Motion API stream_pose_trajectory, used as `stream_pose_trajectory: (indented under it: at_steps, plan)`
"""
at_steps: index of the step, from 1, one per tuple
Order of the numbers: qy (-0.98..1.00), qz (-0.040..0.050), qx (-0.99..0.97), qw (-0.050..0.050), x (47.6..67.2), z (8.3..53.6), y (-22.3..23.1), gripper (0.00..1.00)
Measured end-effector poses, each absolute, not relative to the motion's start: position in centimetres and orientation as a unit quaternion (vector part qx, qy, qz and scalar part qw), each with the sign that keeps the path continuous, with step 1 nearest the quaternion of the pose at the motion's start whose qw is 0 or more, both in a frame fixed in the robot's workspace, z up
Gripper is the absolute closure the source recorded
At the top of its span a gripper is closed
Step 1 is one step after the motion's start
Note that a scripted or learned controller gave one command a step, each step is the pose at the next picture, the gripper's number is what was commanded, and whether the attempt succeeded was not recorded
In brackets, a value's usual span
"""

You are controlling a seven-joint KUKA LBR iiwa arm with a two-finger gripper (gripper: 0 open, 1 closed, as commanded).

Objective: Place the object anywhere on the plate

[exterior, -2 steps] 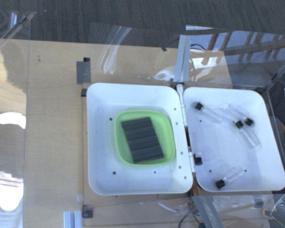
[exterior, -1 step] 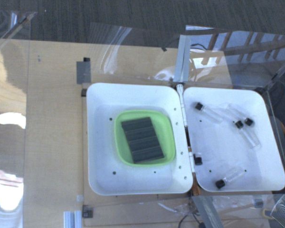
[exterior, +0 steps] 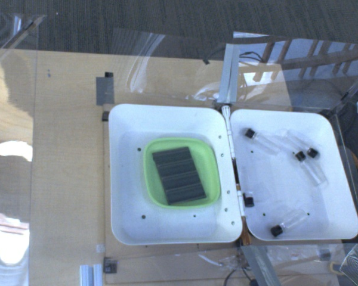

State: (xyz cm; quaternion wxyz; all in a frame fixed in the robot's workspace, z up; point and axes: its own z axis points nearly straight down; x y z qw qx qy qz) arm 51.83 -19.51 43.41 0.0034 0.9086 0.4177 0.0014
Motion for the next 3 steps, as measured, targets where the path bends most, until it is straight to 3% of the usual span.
stream_pose_trajectory:
  at_steps: [1,2,3]
  plan:
    - [0.386,0.0012,0.923,0.003,56.5,43.1,-19.6,0.0]
    - [0.346,0.0007,0.938,0.002,52.0,43.4,-20.1,0.0]
    - [0.293,0.0007,0.956,0.003,49.1,43.4,-20.4,0.0]
